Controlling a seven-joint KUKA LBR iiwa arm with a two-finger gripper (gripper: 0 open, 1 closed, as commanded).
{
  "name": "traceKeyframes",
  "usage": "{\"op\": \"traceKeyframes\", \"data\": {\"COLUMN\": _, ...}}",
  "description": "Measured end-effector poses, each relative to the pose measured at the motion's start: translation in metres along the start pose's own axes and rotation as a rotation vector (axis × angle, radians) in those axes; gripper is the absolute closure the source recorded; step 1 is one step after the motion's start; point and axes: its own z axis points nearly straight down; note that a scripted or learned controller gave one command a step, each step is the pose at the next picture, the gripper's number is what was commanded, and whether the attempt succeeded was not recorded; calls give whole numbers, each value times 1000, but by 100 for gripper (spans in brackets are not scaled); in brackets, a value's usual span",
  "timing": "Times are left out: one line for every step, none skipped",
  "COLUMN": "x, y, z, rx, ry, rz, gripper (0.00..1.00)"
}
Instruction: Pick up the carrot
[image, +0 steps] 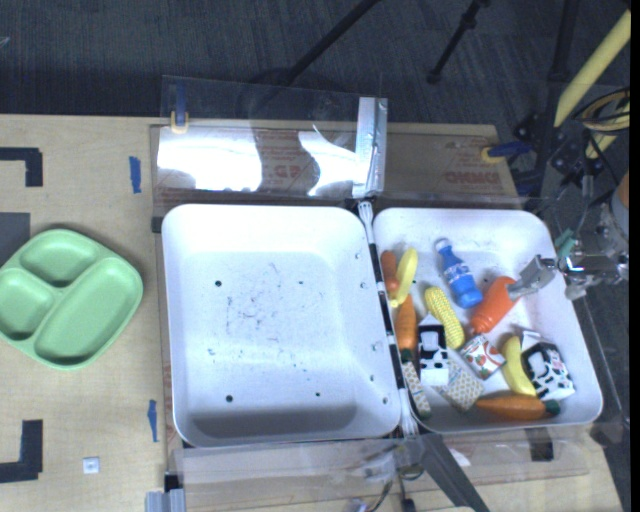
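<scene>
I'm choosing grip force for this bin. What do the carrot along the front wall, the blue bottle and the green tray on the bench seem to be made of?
Carrot: probably moulded toy plastic, smooth orange with a faint sheen. Blue bottle: likely hard plastic, glossy blue body, white cap and label. Green tray: looks like matte plastic, an even pale green with rounded moulded compartments.

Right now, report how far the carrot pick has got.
Done: nothing visible. The carrot lies at the near edge of the right bin, among the other toys. In hand: the gripper sits at the bin's right side, above an orange bottle, not the carrot. Left: move to the carrot, grasp, lift.
</scene>
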Motion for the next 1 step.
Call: {"op": "traceKeyframes", "data": {"x": -41, "y": 52, "z": 121, "rx": -1, "ry": -1, "rz": -74, "gripper": 0}}
